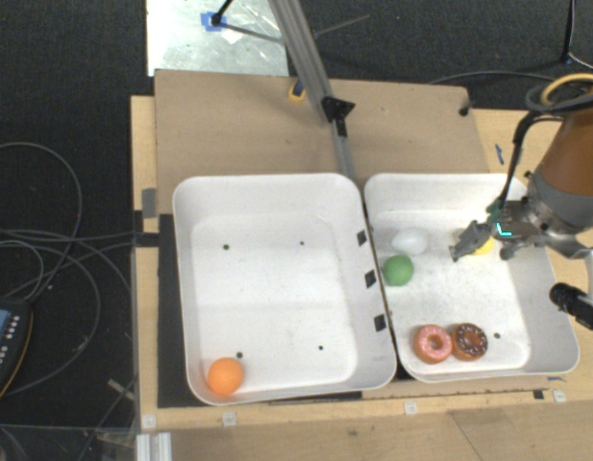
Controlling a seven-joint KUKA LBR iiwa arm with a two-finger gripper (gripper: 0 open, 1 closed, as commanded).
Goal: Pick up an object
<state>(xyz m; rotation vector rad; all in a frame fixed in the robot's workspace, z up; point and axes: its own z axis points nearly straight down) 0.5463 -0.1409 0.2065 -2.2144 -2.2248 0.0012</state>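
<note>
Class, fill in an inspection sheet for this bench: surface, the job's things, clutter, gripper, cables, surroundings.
Surface: two white bins side by side, left bin and right bin, on a brown bench.
Job's things: orange ball in the left bin's near left corner; in the right bin a green ball, a white object, a pink donut, a brown donut touching it, a yellow object.
Clutter: nothing seen.
Gripper: gripper over the right bin, beside the yellow object.
Cables: black cables on the floor, left.
Surroundings: dark floor, grey pole.
</note>
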